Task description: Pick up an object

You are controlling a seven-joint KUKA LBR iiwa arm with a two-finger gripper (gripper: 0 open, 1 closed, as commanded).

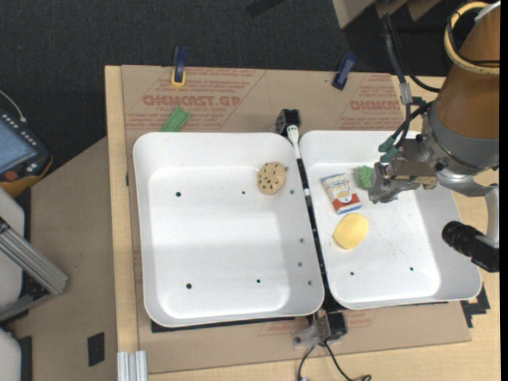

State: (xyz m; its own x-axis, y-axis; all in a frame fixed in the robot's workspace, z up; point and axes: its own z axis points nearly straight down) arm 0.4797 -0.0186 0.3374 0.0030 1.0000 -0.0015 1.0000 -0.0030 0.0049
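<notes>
Camera view: the gripper (386,190) is hanging over the right bin (421,280), near its far side, with the grey arm (464,125) reaching in from the right. Jaw state: cannot tell, as the gripper body is hiding the tips. A green object (364,176) is lying just beside the gripper on its left, partly covered by it; contact cannot be judged. A small white, red and blue carton (341,193) is sitting near the green object, further left. A yellow lemon-like object (350,232) is resting just in front of the carton, close to the bin divider. In the left bin (206,284), a speckled cookie (271,178) is lying near the far right corner. Blue clamps (344,71) are gripping the cardboard base (238,94).
</notes>
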